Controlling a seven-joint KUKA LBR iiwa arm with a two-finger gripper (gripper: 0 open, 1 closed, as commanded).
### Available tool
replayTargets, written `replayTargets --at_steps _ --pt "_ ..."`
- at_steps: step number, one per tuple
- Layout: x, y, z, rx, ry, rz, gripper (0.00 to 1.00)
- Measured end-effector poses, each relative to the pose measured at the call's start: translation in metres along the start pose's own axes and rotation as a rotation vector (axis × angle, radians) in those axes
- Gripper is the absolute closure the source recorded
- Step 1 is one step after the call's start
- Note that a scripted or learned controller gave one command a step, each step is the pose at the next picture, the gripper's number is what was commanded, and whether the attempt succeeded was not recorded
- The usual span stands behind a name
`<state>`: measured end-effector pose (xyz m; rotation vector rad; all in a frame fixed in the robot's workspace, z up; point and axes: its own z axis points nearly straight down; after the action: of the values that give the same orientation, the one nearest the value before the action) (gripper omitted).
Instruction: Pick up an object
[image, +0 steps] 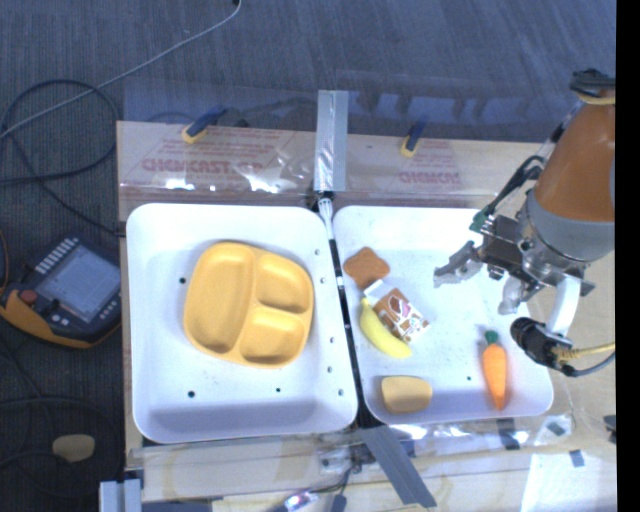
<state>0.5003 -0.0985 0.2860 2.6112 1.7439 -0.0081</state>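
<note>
One fixed camera looks down at a slant from above the tabletop (250, 160). It sits far enough back to take in both white bins (145, 400) and surrounding floor.

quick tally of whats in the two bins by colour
yellow: 2, tray, banana
orange: 1, carrot
brown: 1, toast
tan: 1, bread lump
brown and white: 1, packet
total: 6

Bench (250, 165) with two white bins (160, 400)
</note>
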Motion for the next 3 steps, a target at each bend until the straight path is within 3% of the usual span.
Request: replayTargets --at_steps 1,2,3 --pt "0.059 0.098 0.103 0.002 -0.001 -0.042 0.00" --pt "0.030 0.063 0.194 -0.001 0.004 -0.183 0.00" --pt "-0.007 0.022 0.196 -0.016 0.005 -0.257 0.00"
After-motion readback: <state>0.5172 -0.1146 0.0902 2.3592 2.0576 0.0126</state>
